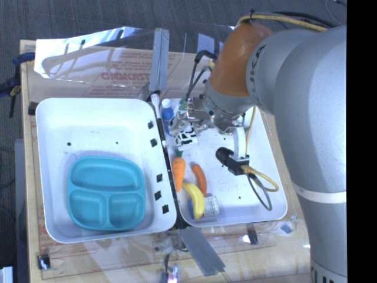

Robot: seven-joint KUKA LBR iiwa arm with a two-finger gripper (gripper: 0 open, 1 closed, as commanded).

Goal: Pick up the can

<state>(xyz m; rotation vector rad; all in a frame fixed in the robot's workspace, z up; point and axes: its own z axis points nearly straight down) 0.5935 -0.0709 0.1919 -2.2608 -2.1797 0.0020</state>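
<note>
The can is small and silvery and lies on its side near the front edge of the right bin, touching the right side of a yellow banana. My gripper hangs low over the back left part of the right bin, well behind the can. It is close to a blue-capped white bottle that stands against the bin's left wall. Nothing shows in the gripper.
An orange carrot and a shorter red-orange vegetable lie between the gripper and the banana. The left bin holds a teal divided tray. My arm covers the right bin's back right part.
</note>
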